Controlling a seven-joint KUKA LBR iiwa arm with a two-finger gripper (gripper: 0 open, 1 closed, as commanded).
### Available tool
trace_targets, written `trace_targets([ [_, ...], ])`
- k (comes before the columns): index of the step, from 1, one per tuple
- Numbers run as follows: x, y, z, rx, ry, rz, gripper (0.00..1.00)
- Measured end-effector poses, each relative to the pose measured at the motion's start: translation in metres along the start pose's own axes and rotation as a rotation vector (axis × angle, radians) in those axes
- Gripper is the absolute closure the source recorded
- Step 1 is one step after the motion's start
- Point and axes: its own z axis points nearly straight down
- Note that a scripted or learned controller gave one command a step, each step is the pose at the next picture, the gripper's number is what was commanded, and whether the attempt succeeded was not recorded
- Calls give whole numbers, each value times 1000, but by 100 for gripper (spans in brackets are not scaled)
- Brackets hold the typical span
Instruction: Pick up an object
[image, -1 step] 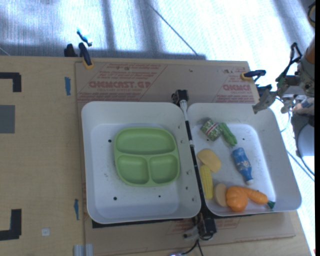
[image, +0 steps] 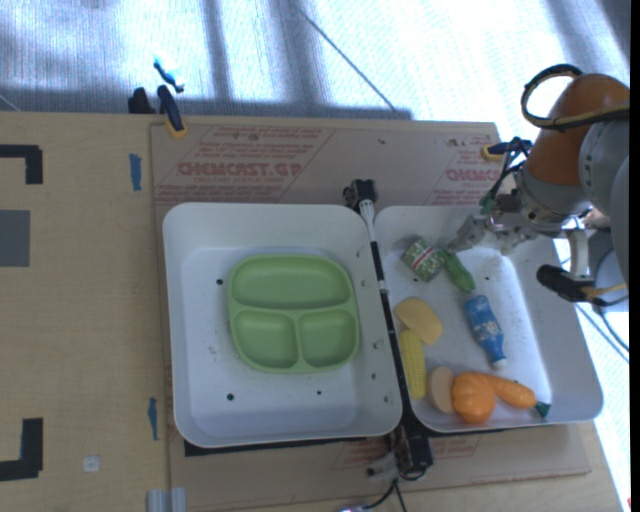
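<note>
camera view: two shallow white plastic bins sit side by side on a cardboard-covered bench (image: 90, 300). the left bin (image: 190, 330) carries a pale green three-compartment plastic tray (image: 293, 311), lying flat near its middle, nothing in its sections. the right bin (image: 560, 350) holds all the pickable things, so any target is there.

the grey kuka arm w/ orange band (image: 585, 120) reaches in from the right, over the bin's far right corner. its gripper (image: 490, 228) hangs at the far edge, just beside the far items, apparently lined up for a descent. jaw state: cannot tell, the wrist and cabling hide it. nothing is seen gripped.

contents, far to near:
- a small green-and-white crumpled packet (image: 424, 258), irregular, soft-looking
- a slim green pepper-like toy (image: 459, 272), smooth, touching or just beside the packet
- a blue plastic bottle (image: 485, 329), lying on its side, rounded, prob. prone to roll
- a pale yellow oval chip-like piece (image: 419, 318), flat and thin
- a yellow toy corn cob (image: 413, 363), ridged, along the bin's left wall
- an orange toy carrot w/ green tip (image: 487, 393), bulky, glossy, at the near side
- a small beige rounded piece (image: 441, 389) touching the carrot

the packet and pepper are nearest the gripper, so likely first candidates; no pick has happened yet.
</note>
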Motion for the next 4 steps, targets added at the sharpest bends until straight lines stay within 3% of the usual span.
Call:
trace_targets([
  [1, 57, -53, 6, -7, 0, 0, 0],
  [2, 7, -101, 6, -5, -1, 3, 0],
  [3, 6, -144, 6, -7, -1, 3, 0],
  [4, 4, -142, -6, -14, -5, 3, 100],
])
